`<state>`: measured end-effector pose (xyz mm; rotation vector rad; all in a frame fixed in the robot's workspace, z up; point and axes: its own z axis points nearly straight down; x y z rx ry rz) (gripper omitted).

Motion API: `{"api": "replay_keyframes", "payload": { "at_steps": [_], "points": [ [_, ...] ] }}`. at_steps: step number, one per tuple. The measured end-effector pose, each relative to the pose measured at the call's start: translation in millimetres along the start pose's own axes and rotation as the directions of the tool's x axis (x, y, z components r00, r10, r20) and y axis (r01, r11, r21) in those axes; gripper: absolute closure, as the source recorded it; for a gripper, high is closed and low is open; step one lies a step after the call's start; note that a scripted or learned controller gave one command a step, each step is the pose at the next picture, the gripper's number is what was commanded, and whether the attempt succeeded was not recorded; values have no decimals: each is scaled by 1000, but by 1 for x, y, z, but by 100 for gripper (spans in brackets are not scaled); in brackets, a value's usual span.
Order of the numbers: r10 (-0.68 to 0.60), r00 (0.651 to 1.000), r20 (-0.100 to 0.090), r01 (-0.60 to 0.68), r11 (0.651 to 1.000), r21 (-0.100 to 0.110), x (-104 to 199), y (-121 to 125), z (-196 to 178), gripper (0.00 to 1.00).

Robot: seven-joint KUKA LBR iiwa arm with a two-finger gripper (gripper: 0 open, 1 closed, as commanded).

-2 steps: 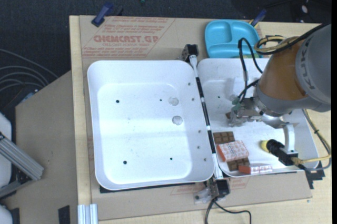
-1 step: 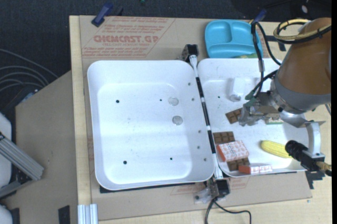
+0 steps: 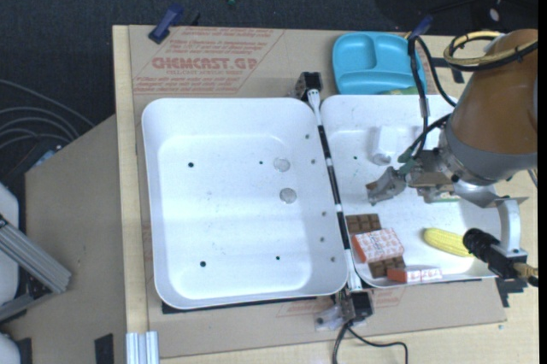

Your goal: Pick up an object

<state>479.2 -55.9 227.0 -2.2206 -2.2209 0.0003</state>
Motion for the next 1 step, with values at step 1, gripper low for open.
{"api": "replay_keyframes", "payload": {
  "at_steps": [1],
  "points": [
    [1, 1000, -1, -1, 1000, 2, -36, 34, 71, 0]
  ]
}}
